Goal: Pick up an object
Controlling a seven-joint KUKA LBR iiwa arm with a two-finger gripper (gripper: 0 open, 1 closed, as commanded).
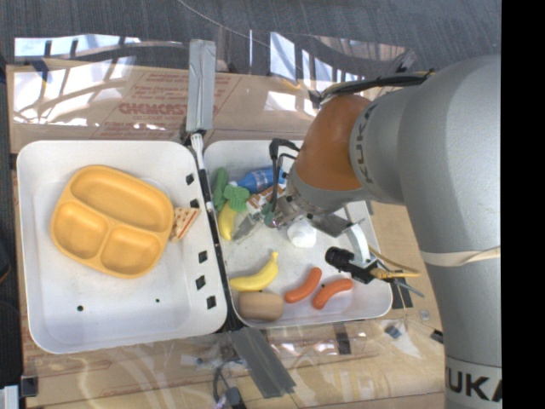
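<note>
The big grey arm (426, 160) is reaching down into the right bin (375, 309), and its gripper (266, 216) is hanging over the toy food near the green toy (228, 194). Whether it is open or closed cannot be told. A banana (258, 277), a potato (261, 305) and two sausages (319, 288) are lying near the bin's front. A yellow tray (111, 220) is sitting in the left bin (51, 322).
</note>
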